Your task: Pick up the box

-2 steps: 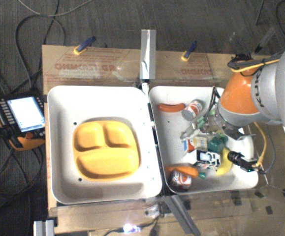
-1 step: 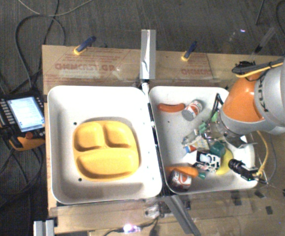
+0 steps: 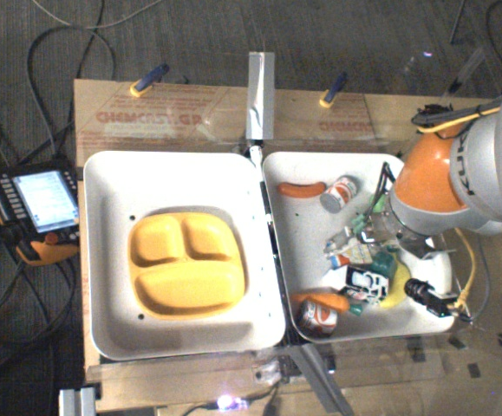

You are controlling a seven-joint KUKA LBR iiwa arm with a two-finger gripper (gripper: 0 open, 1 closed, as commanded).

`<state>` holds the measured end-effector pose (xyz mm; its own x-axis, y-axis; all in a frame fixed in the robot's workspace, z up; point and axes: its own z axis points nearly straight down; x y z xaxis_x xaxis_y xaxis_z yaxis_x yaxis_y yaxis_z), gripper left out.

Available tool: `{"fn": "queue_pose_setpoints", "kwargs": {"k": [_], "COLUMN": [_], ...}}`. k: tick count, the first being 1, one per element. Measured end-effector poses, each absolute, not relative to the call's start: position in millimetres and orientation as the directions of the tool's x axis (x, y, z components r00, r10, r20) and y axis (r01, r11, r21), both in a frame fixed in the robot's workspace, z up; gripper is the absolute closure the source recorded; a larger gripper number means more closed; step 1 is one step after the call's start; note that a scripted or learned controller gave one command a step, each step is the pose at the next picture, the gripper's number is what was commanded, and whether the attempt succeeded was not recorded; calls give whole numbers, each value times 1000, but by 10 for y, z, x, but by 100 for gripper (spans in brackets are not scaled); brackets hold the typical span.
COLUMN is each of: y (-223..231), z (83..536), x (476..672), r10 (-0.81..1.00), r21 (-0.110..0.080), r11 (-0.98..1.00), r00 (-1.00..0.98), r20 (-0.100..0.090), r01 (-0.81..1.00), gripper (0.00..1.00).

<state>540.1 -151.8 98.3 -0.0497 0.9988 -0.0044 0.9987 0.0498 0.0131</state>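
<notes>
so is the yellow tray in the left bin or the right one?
Left bin. The yellow tray lies flat in its middle, compartments facing up.

Light: even, overhead, moderately bright.
Glare: white bins slightly washed out.
Shadows: soft, under yellow tray.
Sharpness: mild overall blur, grainy floor.

Grey arm reaching in from right, wrist angled down-left.
</notes>
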Motion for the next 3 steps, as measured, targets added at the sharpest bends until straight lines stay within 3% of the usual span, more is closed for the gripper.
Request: {"fn": "queue_pose_setpoints", "kwargs": {"k": [1, 2, 3], "y": [-821, 30, -153], "z": [1827, 1825, 1831], "x": [5388, 5159, 5257], "r10": [992, 944, 829], "r21": [-3, -4, -2], "r11": [128, 330, 559], "r00": [-128, -330, -559], "r20": [0, 2, 0], "r01": [992, 944, 829], "gripper": [100, 100, 100]}}
